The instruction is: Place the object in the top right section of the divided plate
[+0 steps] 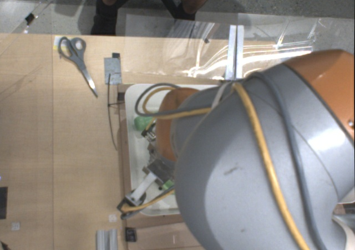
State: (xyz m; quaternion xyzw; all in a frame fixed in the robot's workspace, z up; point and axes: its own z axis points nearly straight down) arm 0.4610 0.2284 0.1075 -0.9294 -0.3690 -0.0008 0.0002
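Smooth matt grey arm (pixel 266 171) shell, pale wood-grain bench (pixel 55 149), shiny metal scissors (pixel 77 60), glossy white bin (pixel 130 132).

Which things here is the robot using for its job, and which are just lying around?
For the job:
- big grey robot arm with orange band, reaching over the bin
- shallow white bin
- small green object in the bin, partly hidden

Just lying about:
- grey-handled metal scissors on the wooden bench
- small grey metal clip beside the bin
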